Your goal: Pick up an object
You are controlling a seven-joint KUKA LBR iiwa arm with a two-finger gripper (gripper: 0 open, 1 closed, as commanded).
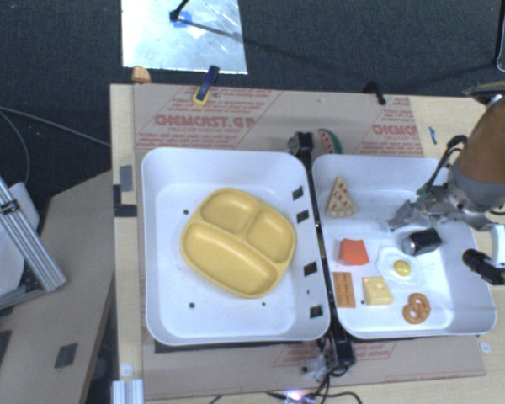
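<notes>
The right bin (467, 314) holds several toy foods: a pizza slice (341, 198), a red-orange piece (353, 252), a fried egg (401, 268), a cracker (343, 289), a cheese cube (376, 290) and a pretzel (417, 308). My gripper (411, 231) reaches in from the right and hangs low over this bin, just above the egg and right of the red-orange piece. It is open, with a grey finger (401, 218) and a dark finger (423, 241) apart and only white bin floor between them.
The left bin (164, 310) holds a yellow divided plate (238, 241). A black ridge with clips (313, 225) separates the two bins. The arm's orange band (495, 146) and grey wrist (480, 194) overhang the right bin's far right side.
</notes>
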